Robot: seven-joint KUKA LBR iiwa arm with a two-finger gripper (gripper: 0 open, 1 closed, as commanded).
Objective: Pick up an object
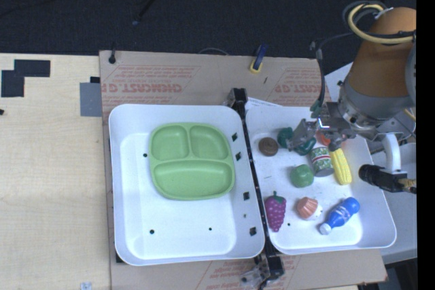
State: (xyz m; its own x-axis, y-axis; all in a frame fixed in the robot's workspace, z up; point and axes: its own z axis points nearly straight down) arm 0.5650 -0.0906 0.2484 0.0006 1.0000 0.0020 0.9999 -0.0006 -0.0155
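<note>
One end effector (304, 137) low in rt bin (380, 234), over teal toy (300, 143); grip state can't tell.

You are looking at two white bins: the left bin (129, 214) is holding one green divided plate (191, 161); the right bin (374, 231) is holding seven small items, possibly eight, since a teal shape (301, 140) at twelve o'clock is sitting half-hidden.
</note>
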